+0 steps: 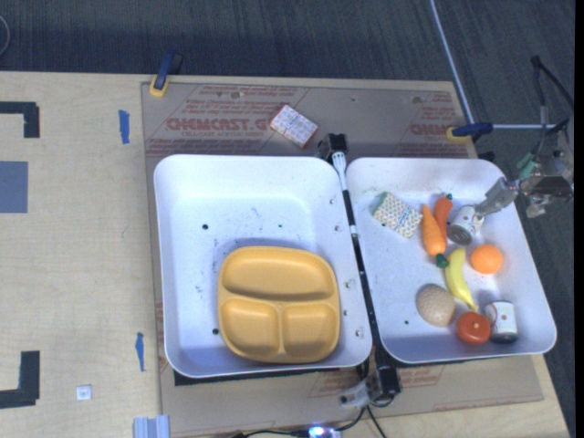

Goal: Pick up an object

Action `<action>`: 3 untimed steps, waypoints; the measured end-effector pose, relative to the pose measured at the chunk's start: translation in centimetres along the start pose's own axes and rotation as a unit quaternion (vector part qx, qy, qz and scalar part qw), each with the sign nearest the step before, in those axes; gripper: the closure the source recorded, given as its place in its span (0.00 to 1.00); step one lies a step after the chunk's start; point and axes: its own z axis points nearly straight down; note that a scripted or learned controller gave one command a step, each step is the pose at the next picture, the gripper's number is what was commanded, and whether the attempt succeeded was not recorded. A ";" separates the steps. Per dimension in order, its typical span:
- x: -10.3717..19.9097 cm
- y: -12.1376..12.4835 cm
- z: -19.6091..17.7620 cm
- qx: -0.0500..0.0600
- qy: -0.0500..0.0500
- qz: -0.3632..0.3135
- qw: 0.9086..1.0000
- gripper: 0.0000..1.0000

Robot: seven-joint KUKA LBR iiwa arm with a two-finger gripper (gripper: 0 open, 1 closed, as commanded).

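The right bin (pixel 401 345) holds several small items: a patterned white packet (pixel 395 213), two carrots (pixel 432 231), a grey can (pixel 460 227), an orange (pixel 486 259), a banana (pixel 458 282), a tan potato (pixel 436 305), a red tomato (pixel 474 328) and a small white cylinder (pixel 503 321). My gripper (pixel 527 190) shows partly at the view's right edge, over the far right corner of the right bin. A grey metal part (pixel 497 195) slants from it toward the grey can. Nothing is seen held.
The left bin (pixel 182 208) holds a yellow divided plate (pixel 278 302). A small patterned card (pixel 293 125) lies on the brown board behind the bins. A thin rod (pixel 447 48) and a blue clamp (pixel 467 131) stand at the back right.
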 end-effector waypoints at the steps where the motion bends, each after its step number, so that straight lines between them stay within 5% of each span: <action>1: -0.7 1.6 12.7 0.002 0.005 -0.002 1.000 0.00; 2: -1.0 1.7 11.5 0.000 0.002 -0.002 1.000 1.00; 3: 3.3 7.3 14.0 0.009 -0.001 0.001 1.000 1.00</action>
